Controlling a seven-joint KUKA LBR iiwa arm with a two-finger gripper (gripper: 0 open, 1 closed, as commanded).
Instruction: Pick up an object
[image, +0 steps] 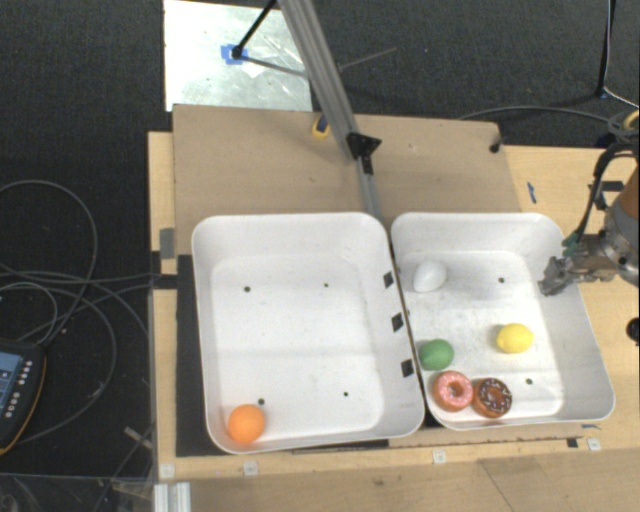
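Claw (556, 277) hangs over the right bin's (590, 350) right rim, holding nothing; whether it is spread or pressed together I cannot tell. Nearest target is the lemon (515, 338), lying apart from the green ball (436, 353) and donuts (472, 393). Best to center above it, spread wide, descend straight and close gently, since round things tend to roll out.
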